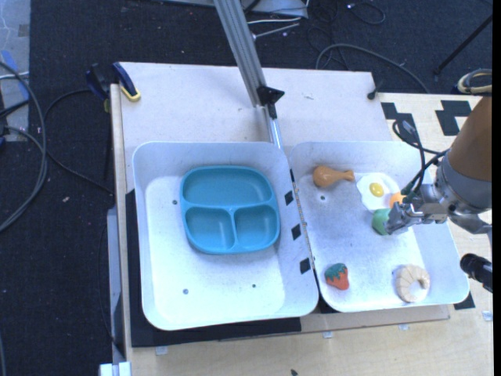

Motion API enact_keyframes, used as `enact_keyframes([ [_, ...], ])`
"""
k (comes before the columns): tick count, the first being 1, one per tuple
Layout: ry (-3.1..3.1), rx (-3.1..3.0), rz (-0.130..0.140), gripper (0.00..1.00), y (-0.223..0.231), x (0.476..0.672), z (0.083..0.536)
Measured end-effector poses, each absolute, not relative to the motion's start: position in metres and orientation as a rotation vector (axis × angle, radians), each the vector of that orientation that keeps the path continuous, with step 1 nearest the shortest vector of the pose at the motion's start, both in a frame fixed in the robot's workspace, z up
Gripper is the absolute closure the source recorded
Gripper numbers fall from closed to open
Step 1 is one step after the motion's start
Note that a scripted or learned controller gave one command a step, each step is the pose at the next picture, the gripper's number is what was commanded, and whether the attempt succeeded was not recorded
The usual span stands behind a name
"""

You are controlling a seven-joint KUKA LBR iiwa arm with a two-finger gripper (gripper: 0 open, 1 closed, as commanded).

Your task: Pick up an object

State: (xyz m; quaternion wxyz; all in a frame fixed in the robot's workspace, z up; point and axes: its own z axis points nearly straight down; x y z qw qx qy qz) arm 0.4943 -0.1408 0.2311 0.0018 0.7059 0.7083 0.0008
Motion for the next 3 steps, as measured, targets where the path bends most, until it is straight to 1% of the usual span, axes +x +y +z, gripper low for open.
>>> enact_keyframes([
  [1, 2.23, 2.215, 0.0, 1.0, -0.091, 0.493, 0.221],
  [2, 2.233, 2.214, 0.0, 1.0, -0.032, 0.483, 0.222],
  [3, 2.232, 2.214, -0.001, 1.0, 0.023, 0.486, 0.214],
])
